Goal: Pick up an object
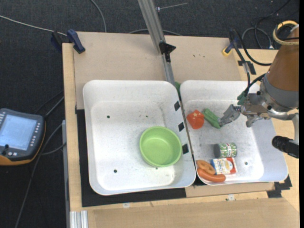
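Note:
My gripper [241,118] hangs over the upper middle of the right bin [266,170], open, with nothing between its fingers. Its left finger [231,114] is just right of a green cucumber-shaped toy [212,118], close to that toy's right end. A red strawberry-like toy [195,119] lies left of the cucumber, by the bin's left wall. Lower in the same bin are a small green-labelled can [227,150], a red and white carton [223,166] and an orange sausage toy [208,171]. A green bowl [160,147] sits in the left bin [109,127].
A metal pole [153,18] slants down from the top to where the two bins meet. Blue clamps [76,41] and cables sit at the bench's back corners. A handheld pendant [19,134] lies off the bench at left.

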`<state>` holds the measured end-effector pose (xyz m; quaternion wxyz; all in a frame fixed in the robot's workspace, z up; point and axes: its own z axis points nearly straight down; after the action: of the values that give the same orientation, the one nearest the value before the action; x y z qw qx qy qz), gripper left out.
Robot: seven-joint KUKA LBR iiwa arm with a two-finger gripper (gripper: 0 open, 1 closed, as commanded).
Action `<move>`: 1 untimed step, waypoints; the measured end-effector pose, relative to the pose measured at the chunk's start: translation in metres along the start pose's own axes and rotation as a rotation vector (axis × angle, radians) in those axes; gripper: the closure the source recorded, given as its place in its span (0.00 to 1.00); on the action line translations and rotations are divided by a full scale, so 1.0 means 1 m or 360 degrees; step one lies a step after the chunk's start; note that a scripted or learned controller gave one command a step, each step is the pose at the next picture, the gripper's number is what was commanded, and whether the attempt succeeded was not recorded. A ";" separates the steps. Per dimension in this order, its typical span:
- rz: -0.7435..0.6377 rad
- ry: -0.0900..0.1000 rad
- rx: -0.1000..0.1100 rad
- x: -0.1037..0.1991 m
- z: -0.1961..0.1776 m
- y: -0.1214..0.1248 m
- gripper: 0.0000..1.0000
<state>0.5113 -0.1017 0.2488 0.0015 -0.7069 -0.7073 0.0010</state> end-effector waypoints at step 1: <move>0.0000 0.0000 -0.0002 0.000 0.043 0.006 0.00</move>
<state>0.5167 -0.1020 0.2056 0.0010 -0.7071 -0.7072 0.0007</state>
